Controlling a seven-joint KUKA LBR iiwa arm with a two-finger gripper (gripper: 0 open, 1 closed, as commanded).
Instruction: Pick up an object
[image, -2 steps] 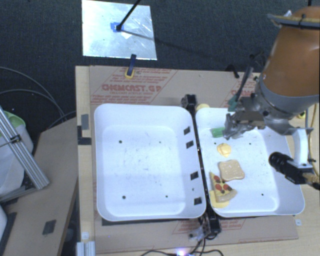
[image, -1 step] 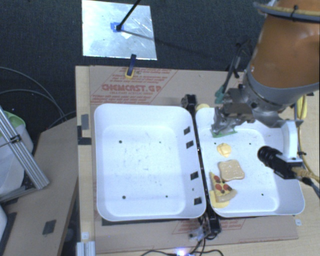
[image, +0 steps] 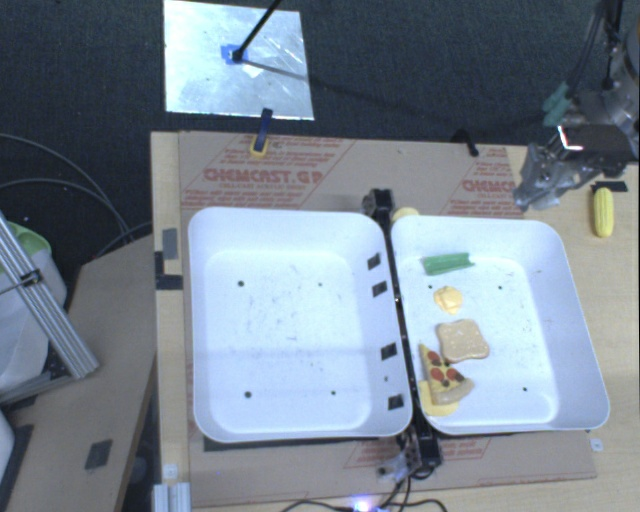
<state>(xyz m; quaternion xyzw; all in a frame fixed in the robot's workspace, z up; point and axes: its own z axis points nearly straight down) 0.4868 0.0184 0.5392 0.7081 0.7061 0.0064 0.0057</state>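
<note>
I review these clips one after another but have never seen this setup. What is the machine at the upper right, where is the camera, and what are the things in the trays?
One camera looks down at a slant on a bench with two shallow white bins. The left bin and the right bin sit side by side. The metal thing at the upper right is a robot arm's gripper, above the right bin's far corner; nothing is visible in it. In the right bin lie toy foods: a green piece, a small yellow piece, a toast slice and a pizza slice. A yellow corn-like toy lies outside on the bench.
</note>
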